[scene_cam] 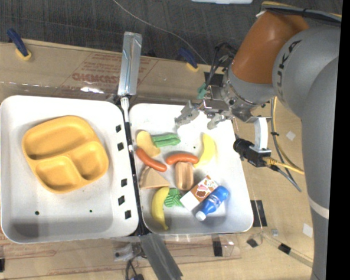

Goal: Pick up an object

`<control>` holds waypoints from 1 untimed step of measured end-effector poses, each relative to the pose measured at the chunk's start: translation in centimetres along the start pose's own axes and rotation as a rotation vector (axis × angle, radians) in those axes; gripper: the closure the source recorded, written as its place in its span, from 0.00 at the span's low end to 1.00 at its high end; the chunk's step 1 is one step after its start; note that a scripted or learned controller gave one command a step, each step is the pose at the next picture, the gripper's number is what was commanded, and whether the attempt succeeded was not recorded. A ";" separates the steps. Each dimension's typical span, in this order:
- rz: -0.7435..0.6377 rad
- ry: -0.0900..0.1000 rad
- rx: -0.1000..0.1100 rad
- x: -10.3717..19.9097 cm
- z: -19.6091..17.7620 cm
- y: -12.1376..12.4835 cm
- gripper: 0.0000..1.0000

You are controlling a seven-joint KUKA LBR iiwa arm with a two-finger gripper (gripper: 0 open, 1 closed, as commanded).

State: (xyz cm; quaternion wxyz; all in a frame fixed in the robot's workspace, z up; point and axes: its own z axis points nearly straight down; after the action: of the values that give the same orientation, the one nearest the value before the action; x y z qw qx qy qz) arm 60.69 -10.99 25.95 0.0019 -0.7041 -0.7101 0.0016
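Nothing's been picked up yet as far as I can tell: the toy food is all sitting in the right bin (242, 200), with a yellow banana (208, 149) by its far right side, a green pepper (165, 140) and a couple of sausages (182, 159) in the middle, and a blue bottle (212, 203) plus a small carton (199, 192) toward the near right corner. The end effector (201, 111) hangs over the far edge of that bin with its fingers spread and nothing between them, so the whole reach-down, close and lift looks still to do. The left bin (5, 215) just has a yellow divided tray (65, 152) in it, well apart from the action.
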 end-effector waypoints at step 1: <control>-0.110 0.000 -0.003 -3.7 16.8 -4.7 0.00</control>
State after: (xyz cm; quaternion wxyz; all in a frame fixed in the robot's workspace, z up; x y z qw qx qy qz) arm 55.94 -14.69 9.20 0.0007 -0.6642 -0.7476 0.0005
